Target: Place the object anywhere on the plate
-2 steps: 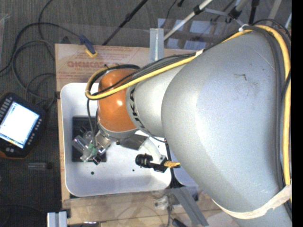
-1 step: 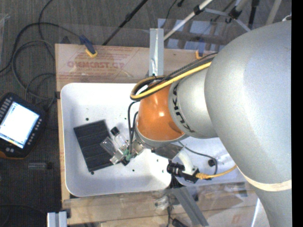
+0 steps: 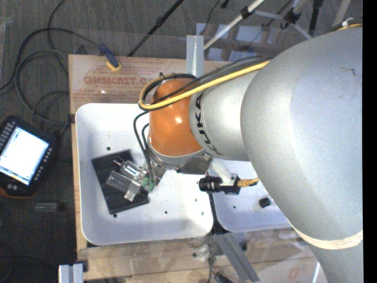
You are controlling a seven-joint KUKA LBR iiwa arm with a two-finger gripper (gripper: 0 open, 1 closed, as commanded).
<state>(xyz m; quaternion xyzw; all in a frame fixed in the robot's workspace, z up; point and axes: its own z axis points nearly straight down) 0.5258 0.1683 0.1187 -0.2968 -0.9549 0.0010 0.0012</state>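
Note:
A black square plate (image 3: pixel 112 171) lies tilted in the left white bin (image 3: pixel 94 122), near its left side. My gripper (image 3: pixel 125 180) reaches down over the plate's middle; its metal body with a small green board covers part of the plate. Whatever sits under the gripper is hidden by its body. A small dark object (image 3: pixel 264 203) lies in the right bin (image 3: pixel 247 217).
The grey arm and its orange band (image 3: pixel 171 119) cover most of the right bin and the back of the left one. A black and yellow fitting (image 3: pixel 221 184) sticks out over the divide between the bins. A handheld screen (image 3: pixel 23 155) lies off the bench at left.

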